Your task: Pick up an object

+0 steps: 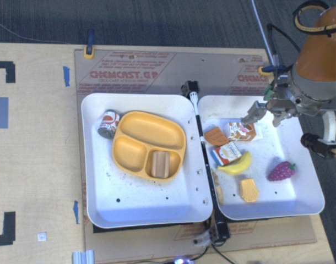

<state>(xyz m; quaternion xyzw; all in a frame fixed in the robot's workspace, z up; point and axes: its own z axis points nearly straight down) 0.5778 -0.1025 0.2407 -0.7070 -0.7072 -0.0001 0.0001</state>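
Above the right bin's [308, 199] far edge, at about one o'clock from its middle, the fingers [267, 111] hang spread, with nothing between them; one dark finger points down-left at roughly 475,240 and the other sits nearer the wrist. Just at seven o'clock from them lies a small snack packet [240, 131], white with red print, the nearest candidate for a pick. It looks light, thin and crinkly, probably slippery film, so I judge it would need a pinch across its short width near the middle, pressed down into the bin floor first.

Further out, at eight o'clock, a brown cracker-like piece [216, 136] lies flat and would be hard to get under. Below it a second packet [227, 153], blue and white, rests touching a yellow toy banana [237, 164]; the banana seems firm, smooth plastic, best taken across its narrow body. At six o'clock a yellow cheese-like block [248, 190] sits alone, stiff and squarish, likely the easiest hold. A purple grape bunch [281, 171] at five o'clock is bumpy and probably light.

Across the divider, the left bin [96, 202] holds a yellow divided tray [148, 144] with a brown block [160, 164] in one compartment, and a small can [108, 124] on its side touching the tray's rim at ten o'clock.
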